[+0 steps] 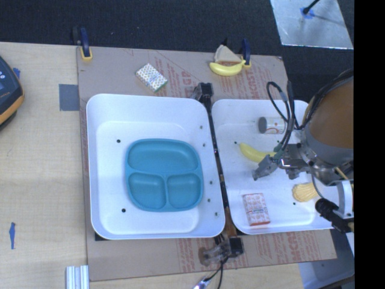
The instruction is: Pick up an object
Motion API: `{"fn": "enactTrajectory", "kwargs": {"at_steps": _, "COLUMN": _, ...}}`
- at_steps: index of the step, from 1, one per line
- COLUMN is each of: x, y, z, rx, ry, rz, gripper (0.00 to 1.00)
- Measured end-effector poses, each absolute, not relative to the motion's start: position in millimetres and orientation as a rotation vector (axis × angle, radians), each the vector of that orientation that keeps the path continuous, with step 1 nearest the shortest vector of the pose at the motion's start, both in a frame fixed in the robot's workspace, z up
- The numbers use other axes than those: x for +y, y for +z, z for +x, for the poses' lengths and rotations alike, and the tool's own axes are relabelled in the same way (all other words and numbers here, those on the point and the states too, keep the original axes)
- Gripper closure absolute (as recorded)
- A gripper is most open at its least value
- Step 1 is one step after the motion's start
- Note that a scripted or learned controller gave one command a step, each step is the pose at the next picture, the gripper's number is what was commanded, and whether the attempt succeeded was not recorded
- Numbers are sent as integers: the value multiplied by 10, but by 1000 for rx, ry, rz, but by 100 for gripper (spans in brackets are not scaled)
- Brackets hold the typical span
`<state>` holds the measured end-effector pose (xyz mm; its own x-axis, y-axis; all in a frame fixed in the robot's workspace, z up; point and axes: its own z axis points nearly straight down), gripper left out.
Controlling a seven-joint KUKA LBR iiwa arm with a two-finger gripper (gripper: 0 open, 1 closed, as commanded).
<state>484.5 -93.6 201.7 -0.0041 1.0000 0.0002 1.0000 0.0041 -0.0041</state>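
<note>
The arm [328, 122] reaches in from the right over the right bin [237, 218], its orange band showing above the wrist. The jaws [267, 167] hang low at the middle of this bin, right beside the yellow banana [252, 152], which lies at a slant on the bin floor. One dark finger [263, 171] points down and left, just below the banana's lower end; whether the jaws are apart or together, I cannot tell from this angle. Nothing shows between them.

Also in the right bin: a small grey cylinder [262, 124] near the back wall, a pale yellow chip-like piece [304, 191] at the right by the wrist, and a flat red-and-white packet [255, 209] near the front edge.

The left bin [96, 161] holds a blue divided plate [163, 174], lying flat in the middle.

On the brown board behind the bins, a second banana [226, 68] rests by a blue clamp [245, 50], and a small patterned box [151, 76] sits to the left of it. A dark device with an orange rim [8, 95] rests at the tabletop's left edge.
</note>
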Motion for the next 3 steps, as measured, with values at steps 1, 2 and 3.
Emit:
{"fn": "enactTrajectory", "kwargs": {"at_steps": 1, "x": -979, "y": 944, "z": 5577, "rx": -2226, "ry": 6, "rz": -2214, "gripper": 0}}
{"fn": "enactTrajectory", "kwargs": {"at_steps": 2, "x": -1180, "y": 920, "z": 6065, "rx": -2226, "ry": 3, "rz": -2215, "gripper": 0}}
{"fn": "enactTrajectory", "kwargs": {"at_steps": 3, "x": -1083, "y": 885, "z": 6500, "rx": -2199, "ry": 33, "rz": -2208, "gripper": 0}}
